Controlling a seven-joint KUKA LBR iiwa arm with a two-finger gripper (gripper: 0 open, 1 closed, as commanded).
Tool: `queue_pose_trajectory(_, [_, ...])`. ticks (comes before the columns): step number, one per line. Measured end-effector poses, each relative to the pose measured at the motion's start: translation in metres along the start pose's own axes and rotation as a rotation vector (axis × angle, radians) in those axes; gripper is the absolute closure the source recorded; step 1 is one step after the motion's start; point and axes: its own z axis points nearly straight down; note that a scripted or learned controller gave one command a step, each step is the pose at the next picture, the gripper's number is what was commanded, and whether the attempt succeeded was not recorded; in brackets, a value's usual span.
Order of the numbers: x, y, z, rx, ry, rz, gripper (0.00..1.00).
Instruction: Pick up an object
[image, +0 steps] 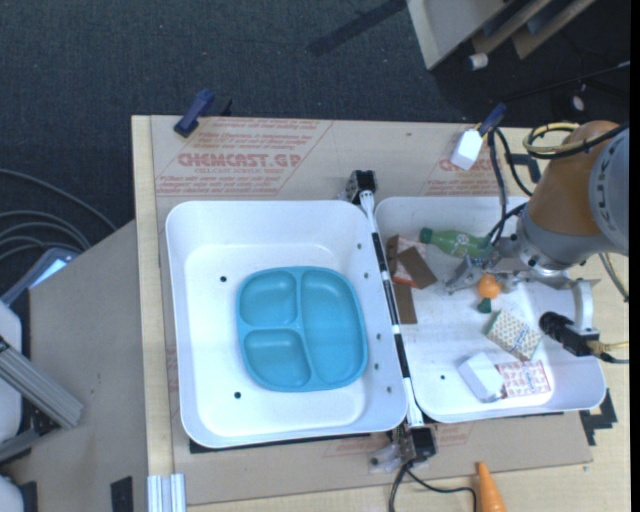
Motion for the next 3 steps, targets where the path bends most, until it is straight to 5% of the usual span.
queue_pose_trajectory(1, [0.000,0.000,-0.010,0.000,0.000,0.001,1.00])
queue_pose_trajectory(2, [-0.021,-0.016,-0.141,-0.003,-0.002,0.000,1.00])
queue_pose_trajectory(3, [0.084,-0.056,-0.100,0.002,0.001,-0.001,1.00])
